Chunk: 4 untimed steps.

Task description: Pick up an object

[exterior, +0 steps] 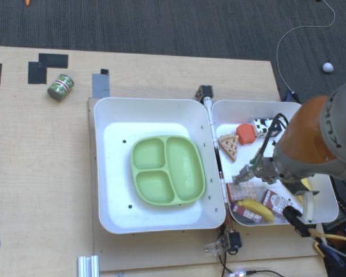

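From above, two white bins sit side by side on the wooden counter point(40, 154). The left bin point(109, 172) holds a pale green divided plate point(168, 171) with three sections, lying flat near its middle. The right bin point(328, 209) carries the small things: a pizza slice toy point(228, 146) at about ten o'clock in that bin, a red block point(246, 133) just beside it toward twelve o'clock, and a black-and-white spotted toy point(260, 126) next to the block. At about seven o'clock lie a yellow banana point(257, 208) and a dark reddish packet point(275, 201), close together.

The grey arm with its orange band point(303, 140) comes in from three o'clock and covers much of the right bin. The pincer point(249, 173) hangs low over the bin's left half, between the pizza slice and the banana. I cannot tell how its tips stand, and I see nothing gripped in it.

On the counter at ten o'clock from the left bin, well apart, lies a small green can point(60, 87) on its side, near some dark square patches point(46, 67).
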### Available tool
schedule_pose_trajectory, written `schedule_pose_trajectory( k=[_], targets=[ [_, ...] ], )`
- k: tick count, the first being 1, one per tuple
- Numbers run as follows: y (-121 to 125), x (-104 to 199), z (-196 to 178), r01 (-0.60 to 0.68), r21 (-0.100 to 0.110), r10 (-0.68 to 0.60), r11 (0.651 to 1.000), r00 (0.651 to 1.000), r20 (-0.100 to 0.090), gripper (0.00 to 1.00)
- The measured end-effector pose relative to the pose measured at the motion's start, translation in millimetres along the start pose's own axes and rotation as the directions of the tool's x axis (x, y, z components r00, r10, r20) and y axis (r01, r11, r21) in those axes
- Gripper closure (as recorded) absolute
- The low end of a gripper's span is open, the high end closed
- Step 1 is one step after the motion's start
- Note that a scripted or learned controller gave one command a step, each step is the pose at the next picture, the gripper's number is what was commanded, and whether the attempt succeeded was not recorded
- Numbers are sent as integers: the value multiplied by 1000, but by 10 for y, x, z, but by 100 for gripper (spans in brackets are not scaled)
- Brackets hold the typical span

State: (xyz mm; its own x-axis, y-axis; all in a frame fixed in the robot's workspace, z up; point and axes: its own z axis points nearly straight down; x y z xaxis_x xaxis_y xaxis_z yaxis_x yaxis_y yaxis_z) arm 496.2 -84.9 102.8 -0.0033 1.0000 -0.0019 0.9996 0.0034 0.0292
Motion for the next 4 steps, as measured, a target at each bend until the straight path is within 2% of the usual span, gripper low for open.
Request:
schedule_pose_trajectory(
  k=[1, 2, 3, 4],
  targets=[
    [-28, 17, 123, -2, 7, 2, 1000, 1000, -1, 0],
    [2, 21, -2, 2, 0, -2, 1000, 1000, -2, 100],
    [1, 24, 1, 1, 0, -1, 1000, 1000, -2, 0],
    [14, 34, -97, 6, -1, -6, 1000, 1000, -3, 100]
  ],
)
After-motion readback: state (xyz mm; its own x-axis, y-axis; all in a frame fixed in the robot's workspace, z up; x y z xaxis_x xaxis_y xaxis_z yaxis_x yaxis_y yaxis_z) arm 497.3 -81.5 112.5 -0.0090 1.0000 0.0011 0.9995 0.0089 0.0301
